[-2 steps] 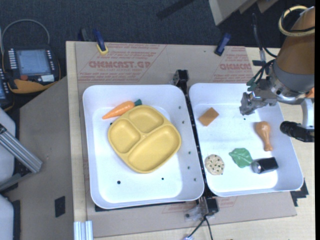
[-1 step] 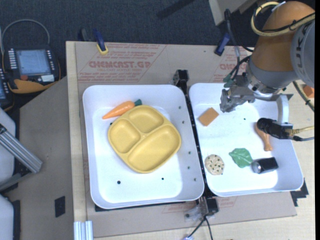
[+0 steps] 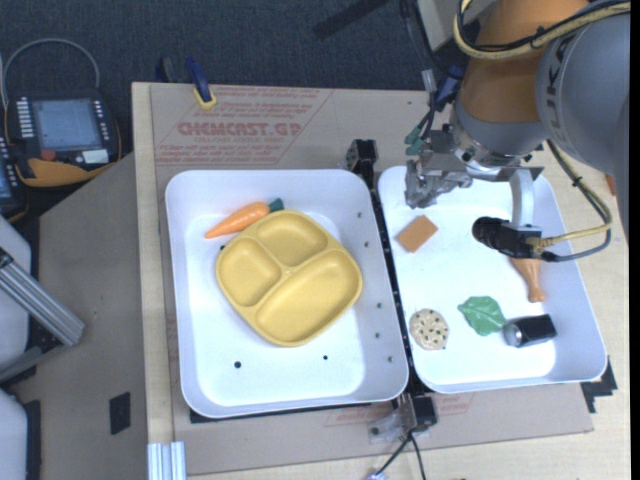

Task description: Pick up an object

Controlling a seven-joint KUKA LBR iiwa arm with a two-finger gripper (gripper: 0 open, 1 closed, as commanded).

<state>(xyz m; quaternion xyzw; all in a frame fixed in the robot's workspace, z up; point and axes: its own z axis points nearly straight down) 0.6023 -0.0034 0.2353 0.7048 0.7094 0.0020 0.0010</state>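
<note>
The gripper (image 3: 430, 186) hangs over the far-left corner of the right bin (image 3: 575, 363), close to the bin's left wall. Whether it is open or closed cannot be told from this slant, and nothing shows in its grasp. Just on the near side of it, apart from it, a flat orange-brown square piece (image 3: 417, 234) lies on the bin floor by the left wall.

Farther toward the near edge sit a round speckled cookie (image 3: 429, 328) by the left wall, a green leaf (image 3: 483, 313) just beside it toward the middle, and a short black cylinder with a silver end (image 3: 528, 331) toward the near-right corner. A tan drumstick-shaped piece (image 3: 533, 276) lies near the right wall, its far end hidden.

In the left bin (image 3: 190, 298), a yellow divided plate (image 3: 290, 276) fills the middle, tilted, with a toy carrot (image 3: 238, 219) touching its far-left rim.

Both bins rest on a printed cardboard sheet (image 3: 250, 118).
</note>
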